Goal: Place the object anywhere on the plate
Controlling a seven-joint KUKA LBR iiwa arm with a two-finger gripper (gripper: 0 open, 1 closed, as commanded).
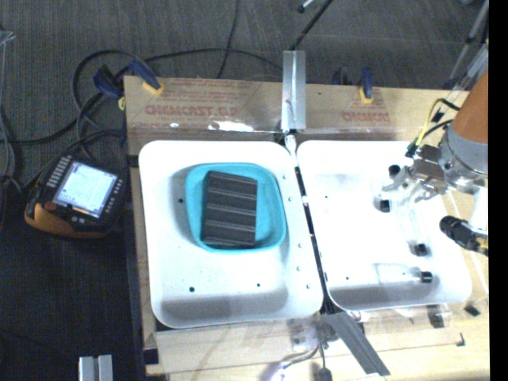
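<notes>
A turquoise plate (272,213) sits in the left white bin (163,236), carrying a dark grey ridged block (230,209) with lengthwise grooves. The right white bin (357,268) sits beside it. The plywood bench (238,101) behind is pale tan with reddish lettering. The arm (476,117) shows orange above grey.

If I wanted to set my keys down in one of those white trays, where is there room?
The left bin has bare floor in front of the blue plate, which the dark ridged block mostly covers. The right bin is bare on its left half; the gripper crowds its right side.
</notes>
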